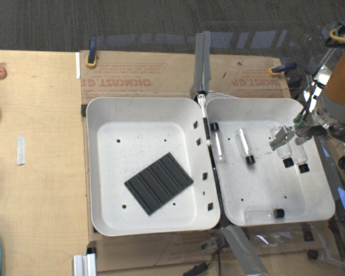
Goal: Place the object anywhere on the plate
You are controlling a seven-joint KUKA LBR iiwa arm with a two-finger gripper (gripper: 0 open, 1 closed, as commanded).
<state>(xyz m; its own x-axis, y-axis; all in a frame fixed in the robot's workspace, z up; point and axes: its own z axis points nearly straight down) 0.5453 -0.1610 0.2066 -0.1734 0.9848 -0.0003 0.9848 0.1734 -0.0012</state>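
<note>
Counted two white bins side by side, the left bin [95, 171] and the right bin [328, 206]; found nearest, along the right bin's front wall, one clear front vial [263, 214] lying crosswise, black cap to the right; noted one dark ribbed plate [159, 183] lying flat and askew on the left bin's floor, with nothing on it; counted four more vials farther back in the right bin, five in all: a capped pair [287, 163] just beside the gripper [283, 138], a middle vial [244, 145], and a wall vial [217, 145] by the divider; could not tell the gripper's state, nor any vial held; saw the arm [339, 91] entering from the right; beyond, one cardboard sheet [161, 73] and two clamps [92, 53].
</note>
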